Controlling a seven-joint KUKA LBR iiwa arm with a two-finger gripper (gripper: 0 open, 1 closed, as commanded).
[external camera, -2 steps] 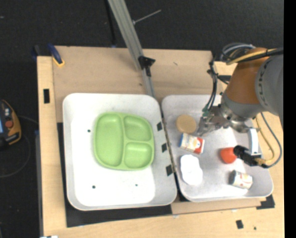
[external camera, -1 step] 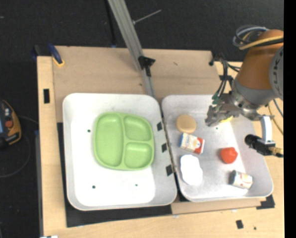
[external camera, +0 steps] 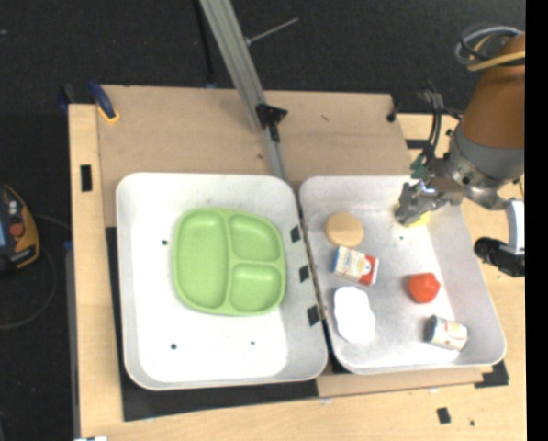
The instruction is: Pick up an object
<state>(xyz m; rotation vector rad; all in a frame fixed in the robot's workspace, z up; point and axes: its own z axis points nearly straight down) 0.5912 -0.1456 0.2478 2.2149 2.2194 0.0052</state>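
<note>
My gripper (external camera: 409,208) hangs over the far part of the right bin (external camera: 475,274), reaching in from the right and pointing down at the bin floor. A small yellowish bit (external camera: 422,213) shows right beside its tip; I cannot tell what it is or whether it is held. Several objects lie in this bin. A round tan disc (external camera: 345,229) sits left of the gripper, with a red-and-white carton (external camera: 355,265) just in front of it. Nearer the front are a white lump (external camera: 353,313), a red object (external camera: 423,287) and a small white carton (external camera: 448,333).
The left bin (external camera: 145,338) holds a green divided plate (external camera: 229,261). A grey metal bar (external camera: 241,72) slants down from the top to the gap between the bins. A dark device (external camera: 3,228) lies off the bench at the far left.
</note>
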